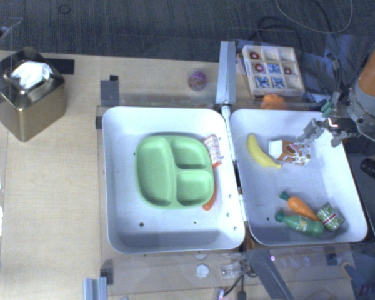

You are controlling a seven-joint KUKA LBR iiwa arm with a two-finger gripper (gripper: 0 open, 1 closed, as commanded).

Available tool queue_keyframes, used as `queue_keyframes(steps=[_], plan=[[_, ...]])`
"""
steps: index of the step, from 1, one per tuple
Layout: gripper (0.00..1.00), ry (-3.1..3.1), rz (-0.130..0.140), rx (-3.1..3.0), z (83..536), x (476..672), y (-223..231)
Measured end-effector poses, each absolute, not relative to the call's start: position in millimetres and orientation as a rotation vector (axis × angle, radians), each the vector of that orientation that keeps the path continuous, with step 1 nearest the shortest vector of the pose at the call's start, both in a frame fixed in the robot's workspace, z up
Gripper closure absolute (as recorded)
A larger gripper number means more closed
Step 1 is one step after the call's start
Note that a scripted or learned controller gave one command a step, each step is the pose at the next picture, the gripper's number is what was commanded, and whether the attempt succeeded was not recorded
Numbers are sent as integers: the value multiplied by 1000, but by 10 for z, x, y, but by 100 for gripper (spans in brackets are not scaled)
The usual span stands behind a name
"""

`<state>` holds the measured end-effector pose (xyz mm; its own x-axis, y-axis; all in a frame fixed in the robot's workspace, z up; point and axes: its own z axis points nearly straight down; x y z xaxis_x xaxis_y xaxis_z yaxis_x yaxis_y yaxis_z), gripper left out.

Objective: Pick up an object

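At the upper left of the frame a brass-coloured box (26, 100) sits on the bench (44, 217). The left bin (115, 186) holds a green divided tray (174, 170), with a small packet (213, 149) at its right edge and an orange sliver (208, 202) poking out at its lower right. A purple ball (197, 80) lies above that bin; further right is a tic-tac-toe board (272, 69). The right bin (347, 186) holds a banana (261, 152), a white block (275, 148) just beside it, and a patterned packet (296, 154). Lower right lie a carrot (298, 206), a green bottle (299, 224) and a can (330, 217). The gripper (307, 136) hangs over the patterned packet; whether its fingers are apart or closed cannot be told.
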<state>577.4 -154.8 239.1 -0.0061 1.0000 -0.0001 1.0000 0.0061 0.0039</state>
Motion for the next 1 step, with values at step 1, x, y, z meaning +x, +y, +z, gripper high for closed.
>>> queue_keyframes(steps=[1], plan=[[0,2427,10,1981,1054,5864,-1059]])
